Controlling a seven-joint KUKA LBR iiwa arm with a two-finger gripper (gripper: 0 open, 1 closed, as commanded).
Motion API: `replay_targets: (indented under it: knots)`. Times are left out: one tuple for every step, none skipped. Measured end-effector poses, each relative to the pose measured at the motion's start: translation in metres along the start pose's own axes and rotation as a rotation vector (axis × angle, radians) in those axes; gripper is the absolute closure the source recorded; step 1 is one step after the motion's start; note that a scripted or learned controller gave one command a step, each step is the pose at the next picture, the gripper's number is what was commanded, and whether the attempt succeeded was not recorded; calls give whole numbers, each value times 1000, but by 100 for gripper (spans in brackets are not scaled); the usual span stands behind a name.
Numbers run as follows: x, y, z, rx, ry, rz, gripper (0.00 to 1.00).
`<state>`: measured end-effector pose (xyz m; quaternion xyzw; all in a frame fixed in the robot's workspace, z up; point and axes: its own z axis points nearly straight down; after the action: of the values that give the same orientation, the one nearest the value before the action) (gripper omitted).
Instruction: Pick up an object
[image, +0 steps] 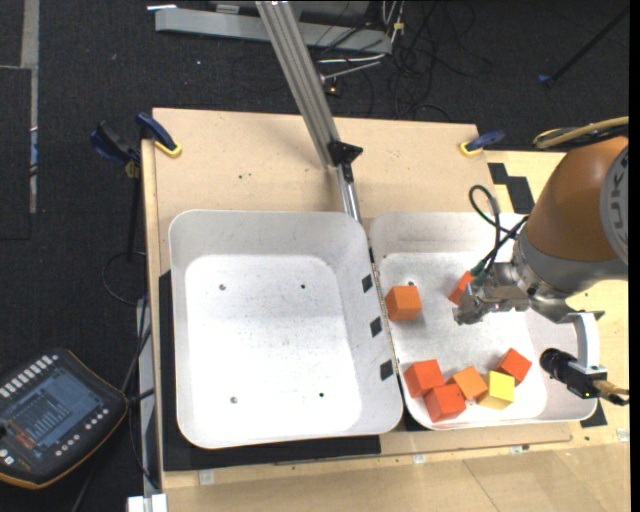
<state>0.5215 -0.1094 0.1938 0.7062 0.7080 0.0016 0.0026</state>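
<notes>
Orange block at the gripper, right bin.

A small orange-red block (460, 289) sits right against the gripper (472, 305), at its left tip, over the middle of the right bin (430, 250); whether it lies between the fingers or just beside them, cannot tell, nor how wide the fingers stand. Gripper is dull grey metal, blocky, on a rounded arm (580, 225) with a glossy orange band, black cable looping above. To its left, apart, a lone orange cube (403, 302), matte, sharp-edged. Near the bin's front wall, a tight cluster: two red-orange cubes (435, 390), an orange cube (470, 383), a yellow cube (500, 389), another orange one (515, 364) tilted. Both bins smooth white plastic, shallow, rounded corners; left bin (200, 250) speckled with dark flecks. Bench (260, 160) is pale raw board.
</notes>
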Motion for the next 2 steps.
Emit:
replay_targets:
  knots:
    - [6,-2,-46,0,0,-1,100]
    - [59,-1,-55,2,3,-6,100]
